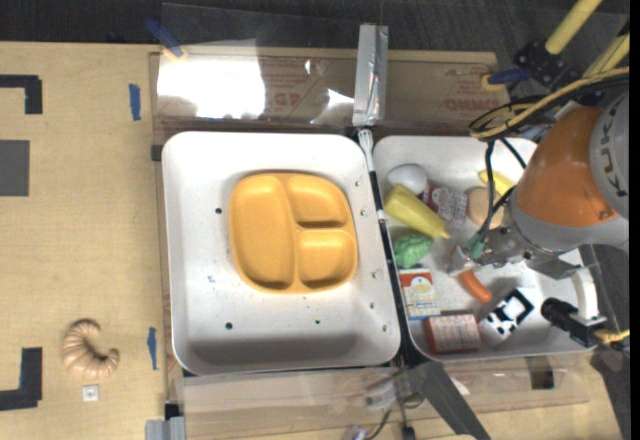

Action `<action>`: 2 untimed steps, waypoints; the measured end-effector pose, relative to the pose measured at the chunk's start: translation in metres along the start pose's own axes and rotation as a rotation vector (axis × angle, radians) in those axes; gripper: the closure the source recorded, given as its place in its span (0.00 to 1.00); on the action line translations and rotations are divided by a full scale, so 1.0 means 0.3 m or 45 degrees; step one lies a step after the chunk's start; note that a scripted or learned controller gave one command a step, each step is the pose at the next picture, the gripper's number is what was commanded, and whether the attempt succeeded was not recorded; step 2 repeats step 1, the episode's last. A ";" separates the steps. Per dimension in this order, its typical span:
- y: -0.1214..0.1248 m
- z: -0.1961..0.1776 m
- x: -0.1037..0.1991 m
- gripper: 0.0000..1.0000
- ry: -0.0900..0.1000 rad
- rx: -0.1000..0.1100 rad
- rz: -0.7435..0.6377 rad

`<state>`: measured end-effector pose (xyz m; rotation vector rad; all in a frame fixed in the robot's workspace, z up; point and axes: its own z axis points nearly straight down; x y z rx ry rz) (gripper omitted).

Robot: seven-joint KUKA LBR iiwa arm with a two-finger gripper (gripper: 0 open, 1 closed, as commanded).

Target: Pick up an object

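At the lower left of the frame, a beige curled object (90, 349) is seen lying on the bench (70, 228), well apart from both bins. The left bin (190, 258) is occupied by a yellow divided plate (293, 230), which is placed near its centre with three compartments facing up.

In the right bin (440, 150), several small things are crowded together. A yellow oblong object (415, 211) is laid at a slant near the left wall, with a white rounded object (407, 176) just above it and a green object (410, 250) just below it. Lower down, a white and red card (419, 292) and a reddish box (452, 332) are found. A small orange piece (474, 283) is seen just beside the gripper (483, 248), and a black and white block (508, 313) lies below it.

The gripper is lowered into the middle of the right bin, under the orange band (560, 183) of the arm. It cannot be told how its jaws stand, and no object is seen held by it.
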<state>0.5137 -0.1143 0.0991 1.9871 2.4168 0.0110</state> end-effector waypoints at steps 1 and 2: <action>0.179 -0.287 0.200 1.00 0.006 0.014 0.341; 0.179 -0.287 0.200 1.00 0.006 0.014 0.341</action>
